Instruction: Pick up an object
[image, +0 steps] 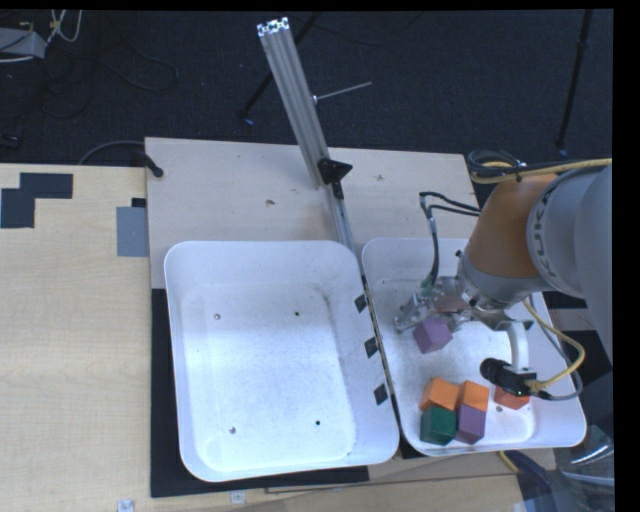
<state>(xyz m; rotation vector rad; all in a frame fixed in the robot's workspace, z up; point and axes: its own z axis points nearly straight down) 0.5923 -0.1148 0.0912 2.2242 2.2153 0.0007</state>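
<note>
- Camera view: the gripper (428, 318) sits low in the right bin (400, 270), its metal fingers pointing toward the bin's left wall.
- A pale purple block (433, 334) lies right at the fingertips, touching or just under them; whether the fingers are closed around it or merely resting against it cannot be told from this angle.
- Behind the gripper the arm (535, 235) rises toward the right, with its orange band above the wrist and grey housing beyond; black and yellow cables loop around the wrist.
- Nearer the front of the same bin stands a tight cluster: an orange block (438, 392), a second orange block (475, 395) just to its right, a green block (437, 426) below the first and a purple block (470, 422) below the second, all touching.
- A red-orange block (511, 400) lies a little to the right of the cluster, beside a black fitting on the cable.
- The left bin (180, 330) adjoins the right one, with black clips along the shared edge.
- A slanted aluminium post (300, 110) rises from behind the bins.
</note>
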